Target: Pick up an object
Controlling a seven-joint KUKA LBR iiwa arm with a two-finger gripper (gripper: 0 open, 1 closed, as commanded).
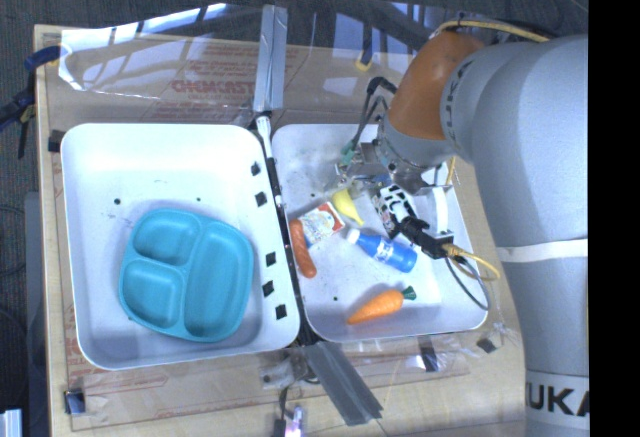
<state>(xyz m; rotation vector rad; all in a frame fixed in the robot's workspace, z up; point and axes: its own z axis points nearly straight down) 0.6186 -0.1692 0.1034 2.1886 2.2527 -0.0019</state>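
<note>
Camera view, biggest first: grey arm (520,145) leaning in from the right, wrist low over the right bin (330,290). Beside it, the left bin (100,185), holding a blue divided plate (188,273). Down in the right bin, well apart from the wrist: a carrot (378,306), lying nearly crosswise, green top to the right. Nearer, a blue bottle (388,251), long axis slanting from white cap at upper left to base at lower right. Closest of all, a small yellow object (346,206), just below the gripper (358,168) in the picture. Impossible to tell whether open or closed, or gripping anything. Probably calls for a short drop toward the yellow piece.
</note>
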